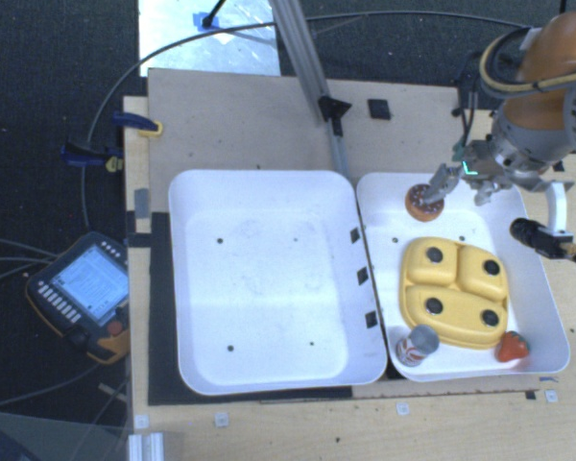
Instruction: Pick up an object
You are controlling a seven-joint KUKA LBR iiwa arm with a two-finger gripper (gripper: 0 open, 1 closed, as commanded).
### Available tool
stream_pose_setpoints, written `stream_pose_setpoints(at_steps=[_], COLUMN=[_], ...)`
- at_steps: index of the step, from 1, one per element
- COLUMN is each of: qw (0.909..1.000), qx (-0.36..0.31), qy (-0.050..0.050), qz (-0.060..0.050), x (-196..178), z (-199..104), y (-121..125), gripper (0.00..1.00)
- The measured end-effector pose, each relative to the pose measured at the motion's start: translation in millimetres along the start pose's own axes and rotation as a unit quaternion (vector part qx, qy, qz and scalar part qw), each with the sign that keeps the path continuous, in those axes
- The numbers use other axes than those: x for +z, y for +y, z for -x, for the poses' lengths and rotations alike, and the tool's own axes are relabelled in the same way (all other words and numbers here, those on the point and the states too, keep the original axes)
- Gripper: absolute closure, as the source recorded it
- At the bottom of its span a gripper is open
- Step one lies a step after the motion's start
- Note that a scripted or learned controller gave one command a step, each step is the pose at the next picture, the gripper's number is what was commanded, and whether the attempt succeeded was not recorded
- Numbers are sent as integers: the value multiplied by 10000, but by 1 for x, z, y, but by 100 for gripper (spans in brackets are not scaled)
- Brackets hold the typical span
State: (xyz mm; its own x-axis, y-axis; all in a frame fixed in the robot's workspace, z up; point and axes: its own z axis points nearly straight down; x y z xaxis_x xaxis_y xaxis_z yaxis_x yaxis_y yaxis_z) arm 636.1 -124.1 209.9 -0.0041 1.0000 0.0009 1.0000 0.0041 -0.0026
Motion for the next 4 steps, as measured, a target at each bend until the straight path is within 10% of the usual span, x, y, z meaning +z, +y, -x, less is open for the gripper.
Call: stream_pose_setpoints(at_steps=[4], qw=[10000], qx=[7], qy=[-12], qz=[45], x=[121], z=[-4], y=[7], gripper=[0])
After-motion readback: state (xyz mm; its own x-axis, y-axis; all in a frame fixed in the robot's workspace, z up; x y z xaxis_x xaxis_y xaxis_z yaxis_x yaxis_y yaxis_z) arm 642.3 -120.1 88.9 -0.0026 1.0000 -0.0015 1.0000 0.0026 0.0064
